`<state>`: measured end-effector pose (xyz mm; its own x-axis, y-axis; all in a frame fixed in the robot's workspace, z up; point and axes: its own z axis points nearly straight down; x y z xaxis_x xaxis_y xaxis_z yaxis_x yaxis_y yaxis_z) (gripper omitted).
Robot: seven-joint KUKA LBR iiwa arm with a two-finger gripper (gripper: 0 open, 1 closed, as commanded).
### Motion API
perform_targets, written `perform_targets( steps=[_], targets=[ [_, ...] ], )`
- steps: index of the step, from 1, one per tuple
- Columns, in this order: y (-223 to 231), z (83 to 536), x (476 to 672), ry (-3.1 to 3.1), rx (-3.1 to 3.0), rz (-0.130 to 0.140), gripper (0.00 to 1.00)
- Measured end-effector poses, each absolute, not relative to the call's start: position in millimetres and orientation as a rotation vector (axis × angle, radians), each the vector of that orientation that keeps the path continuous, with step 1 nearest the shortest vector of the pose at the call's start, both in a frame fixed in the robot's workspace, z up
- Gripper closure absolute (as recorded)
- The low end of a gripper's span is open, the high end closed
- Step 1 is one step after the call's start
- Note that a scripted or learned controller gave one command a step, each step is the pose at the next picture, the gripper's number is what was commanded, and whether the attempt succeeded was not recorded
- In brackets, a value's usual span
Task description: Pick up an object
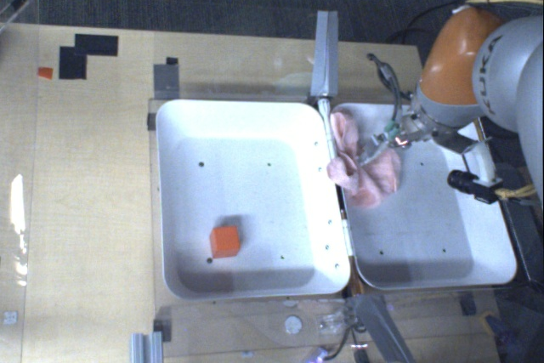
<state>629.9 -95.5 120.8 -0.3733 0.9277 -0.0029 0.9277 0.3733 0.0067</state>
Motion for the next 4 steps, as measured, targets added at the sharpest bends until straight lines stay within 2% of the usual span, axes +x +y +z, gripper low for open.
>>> perform_targets(
  steps=[1, 2, 3, 4],
  targets=[
    [-98, 93, 615.7, 2.595, 1.740, 0.016, 0.00],
    [-96, 106, 618.8, 2.592, 1.734, 0.026, 1.00],
    [-28, 246, 671.0, 2.734, 1.523, 0.010, 1.00],
    [-56, 248, 626.5, 2.638, 1.687, 0.008, 1.00]
  ],
)
